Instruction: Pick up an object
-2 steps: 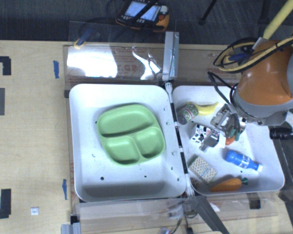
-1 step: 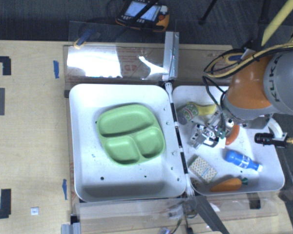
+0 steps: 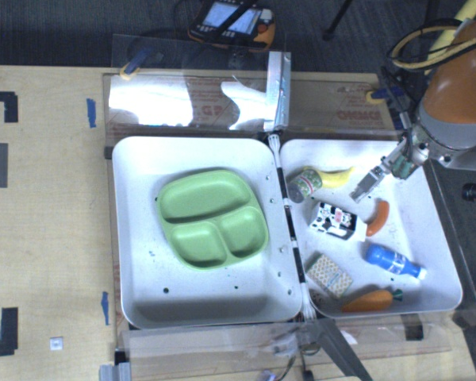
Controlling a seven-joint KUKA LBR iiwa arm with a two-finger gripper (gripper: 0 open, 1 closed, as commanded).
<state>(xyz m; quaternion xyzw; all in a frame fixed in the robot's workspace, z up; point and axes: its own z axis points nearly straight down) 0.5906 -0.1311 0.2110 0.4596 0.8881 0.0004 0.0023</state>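
The right bin (image 3: 440, 236) holds several objects. A green can (image 3: 305, 183) lies at its upper left beside a yellow banana (image 3: 335, 175). Below them are a black-and-white box (image 3: 333, 220), a red-orange pepper (image 3: 377, 218), a blue bottle (image 3: 393, 262), a patterned box (image 3: 329, 275) and an orange carrot (image 3: 366, 300). My gripper (image 3: 365, 186) reaches in from the upper right and hangs over the bin just right of the banana and above the pepper. Nothing can be seen in its grasp.
The left bin (image 3: 135, 173) holds a green divided plate (image 3: 213, 217). A raised divider (image 3: 284, 213) separates the two bins. A clear plastic panel (image 3: 190, 94) stands behind the left bin. The arm's grey and orange body (image 3: 456, 101) looms over the right bin's upper right corner.
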